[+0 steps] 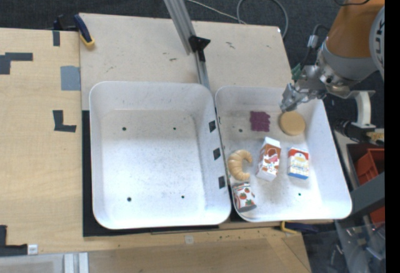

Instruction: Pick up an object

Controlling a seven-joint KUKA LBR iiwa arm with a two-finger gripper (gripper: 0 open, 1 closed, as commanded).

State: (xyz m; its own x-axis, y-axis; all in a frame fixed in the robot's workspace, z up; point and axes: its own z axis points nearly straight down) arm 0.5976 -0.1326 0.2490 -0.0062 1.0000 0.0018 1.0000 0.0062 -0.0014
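The hand (291, 102) hangs over the upper part of the right bin (331, 159), at the right of the frame, with its tip just above and to the left of a round tan disc (292, 123) that lies on the bin floor. The disc is the closest thing to the hand; whether the two touch cannot be told from this slanted view, and nothing can be seen held in the hand. Whether the hand is open or closed cannot be told either, since its tip is small and dark against the bin wall. Left of the disc lies a small purple block (259, 120). Lower in the same bin stand two small cartons, one red and white (269, 158) in the middle and one with a blue base (299, 163) to its right. A croissant (239, 164) lies to the left of them, and a small red-patterned pack (244, 196) sits near the bin's lower left corner. The arm (353, 34) comes in from the upper right, its orange band above the grey wrist, and slants down and leftward to the hand. The left bin (100, 140) sits beside the right one on the desk (244, 59).
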